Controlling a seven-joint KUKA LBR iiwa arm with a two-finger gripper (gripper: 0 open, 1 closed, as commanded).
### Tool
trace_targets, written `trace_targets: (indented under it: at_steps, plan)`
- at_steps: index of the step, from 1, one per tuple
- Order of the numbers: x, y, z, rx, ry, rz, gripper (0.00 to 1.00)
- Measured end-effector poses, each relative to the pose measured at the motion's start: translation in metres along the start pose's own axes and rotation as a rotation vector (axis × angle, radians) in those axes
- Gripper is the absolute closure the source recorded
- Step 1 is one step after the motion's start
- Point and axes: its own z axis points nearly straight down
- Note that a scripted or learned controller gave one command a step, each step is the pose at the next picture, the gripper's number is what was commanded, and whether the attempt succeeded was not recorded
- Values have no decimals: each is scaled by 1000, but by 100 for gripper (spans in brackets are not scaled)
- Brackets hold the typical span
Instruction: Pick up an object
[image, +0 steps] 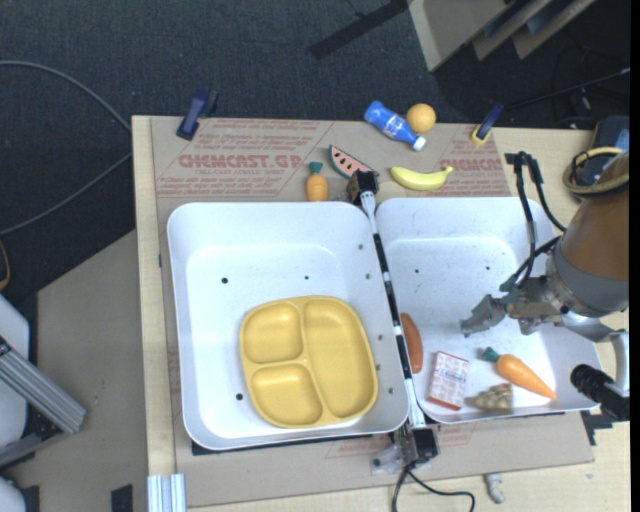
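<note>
Four small objects lie in the right white bin (470, 245); the gripper (482, 317), seemingly open and empty, should descend on the orange plastic carrot (524, 374) just beside it.

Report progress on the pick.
Done: the arm has reached into the right bin. In hand: nothing; the gripper hovers just above the carrot, with no object between its fingers. Left: close on something, the carrot, packet or sausage, and lift it.
</note>
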Motion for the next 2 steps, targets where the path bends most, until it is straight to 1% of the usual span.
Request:
trace_targets:
  at_steps: [1, 2]
  plan:
    - [-102, 0, -12, -4, -5, 4, 0]
    - [-13, 19, 10, -1, 0, -1, 0]
